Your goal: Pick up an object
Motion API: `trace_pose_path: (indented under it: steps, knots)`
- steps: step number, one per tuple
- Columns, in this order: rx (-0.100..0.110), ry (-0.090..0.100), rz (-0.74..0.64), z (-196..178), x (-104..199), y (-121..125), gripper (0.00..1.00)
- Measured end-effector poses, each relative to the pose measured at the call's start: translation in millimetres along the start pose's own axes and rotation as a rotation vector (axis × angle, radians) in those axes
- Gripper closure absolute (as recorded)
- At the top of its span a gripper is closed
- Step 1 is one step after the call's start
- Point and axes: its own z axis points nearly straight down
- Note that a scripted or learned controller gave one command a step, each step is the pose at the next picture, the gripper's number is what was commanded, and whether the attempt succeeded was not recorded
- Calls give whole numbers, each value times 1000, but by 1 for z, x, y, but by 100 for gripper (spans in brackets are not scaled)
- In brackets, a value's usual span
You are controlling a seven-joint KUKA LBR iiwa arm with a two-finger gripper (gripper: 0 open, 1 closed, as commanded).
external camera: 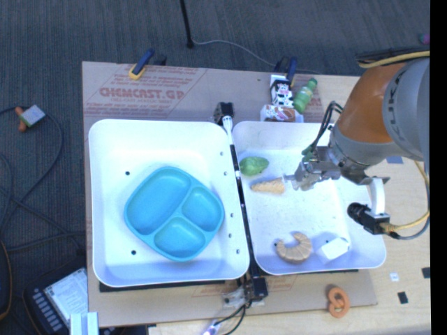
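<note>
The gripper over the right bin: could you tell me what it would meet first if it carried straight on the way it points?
Probably the orange carrot-like piece: the gripper points left and downward, with that piece just beyond its tip. Depth is unclear, so it might reach the right bin floor first.

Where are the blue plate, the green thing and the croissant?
Blue plate point(174, 211): camera view, on its middle ridge.
Green thing point(253, 165): camera view, on its middle.
Croissant point(294, 248): camera view, on its curved middle.

The cardboard-topped bench point(160, 93) bears two white bins point(112, 257), clamps point(142, 63) and, perhaps, a small pretzel point(338, 301).
</note>
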Motion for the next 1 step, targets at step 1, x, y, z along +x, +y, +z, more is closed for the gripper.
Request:
trace_pose_path:
  steps: [1]
  knots:
    - [2,3,-1,-25,57,-11,100]
